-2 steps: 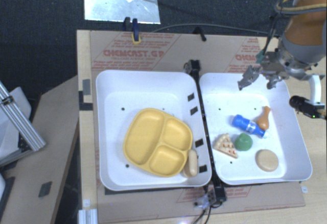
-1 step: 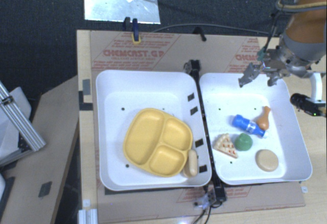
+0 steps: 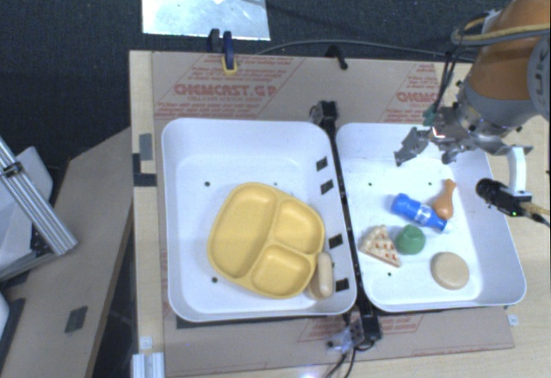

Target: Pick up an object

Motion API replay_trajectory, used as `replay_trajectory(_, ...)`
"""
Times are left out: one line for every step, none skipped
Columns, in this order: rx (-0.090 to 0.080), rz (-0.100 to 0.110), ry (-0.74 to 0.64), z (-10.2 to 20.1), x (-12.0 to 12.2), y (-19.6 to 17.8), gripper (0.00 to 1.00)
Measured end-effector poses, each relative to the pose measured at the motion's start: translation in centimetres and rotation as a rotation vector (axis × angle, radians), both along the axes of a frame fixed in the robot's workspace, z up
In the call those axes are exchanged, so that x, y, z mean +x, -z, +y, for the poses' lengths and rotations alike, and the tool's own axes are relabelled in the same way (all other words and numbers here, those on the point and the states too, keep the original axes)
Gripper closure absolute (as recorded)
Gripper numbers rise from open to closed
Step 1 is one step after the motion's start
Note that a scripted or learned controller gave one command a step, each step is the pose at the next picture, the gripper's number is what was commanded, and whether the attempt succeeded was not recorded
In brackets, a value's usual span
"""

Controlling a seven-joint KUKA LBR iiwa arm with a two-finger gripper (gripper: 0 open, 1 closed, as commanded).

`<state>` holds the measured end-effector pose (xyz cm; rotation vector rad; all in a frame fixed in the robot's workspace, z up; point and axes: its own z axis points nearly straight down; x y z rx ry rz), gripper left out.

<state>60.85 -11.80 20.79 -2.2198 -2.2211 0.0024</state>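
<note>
Hovering above the right bin (image 3: 492, 277), the gripper (image 3: 428, 144) is seen open and empty. The blue bottle (image 3: 419, 212) looks light, stiff and slippery; a grasp across its middle is suggested.

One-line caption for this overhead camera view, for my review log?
Gripper poised over the right bin, above blue bottle and toy foods; yellow divided plate in left bin.

Arm in from the right, gripper (image 3: 428, 146) up over the far part of the right-hand side.
The grey arm with its orange band bends down from the upper right corner, wrist angled leftward. The two dark fingers (image 3: 408, 149) splay apart, pointing down and to the left, and there's nothing between them.
</note>
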Motion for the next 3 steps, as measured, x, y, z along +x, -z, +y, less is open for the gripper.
replay_trajectory(0.000, -0.001, -0.001, 0.6, 0.2, 4.3, 0.00)
replay_trajectory(0.000, -0.001, -0.001, 0.8, 0.4, 8.5, 0.00)
replay_trajectory(-0.001, -0.006, -0.001, 0.7, 0.5, 7.2, 1.00)
